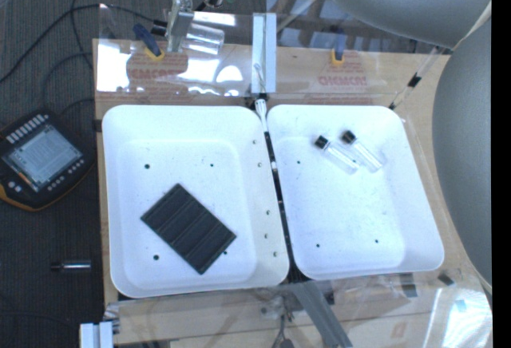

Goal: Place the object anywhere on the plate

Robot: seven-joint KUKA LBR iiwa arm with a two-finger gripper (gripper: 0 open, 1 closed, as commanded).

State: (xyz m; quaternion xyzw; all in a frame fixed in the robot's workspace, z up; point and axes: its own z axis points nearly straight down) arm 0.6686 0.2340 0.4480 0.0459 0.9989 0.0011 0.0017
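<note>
Evidently task things were two small clear tubes in right bin (359, 219), far half: left vial (335, 153) and right vial (363, 151), lying flat, just beside each other, black caps toward bin divider. Plate (189, 227), dark, ribbed, lay flat in left bin (112, 131), well apart from vials. Gripper (185, 15) hung beyond left bin's far edge; whether spread or closed could not be told. Vials judged light, stiff, slick, likely to roll, maybe fragile. Best hold: across barrel at mid-length, one vial only, gentle squeeze.

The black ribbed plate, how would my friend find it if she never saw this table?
Start at the two white bins side by side and take the left bin. The black ribbed plate lies tilted on its floor, a flat dark rectangle, unlike the small clear vials in the other bin.
</note>
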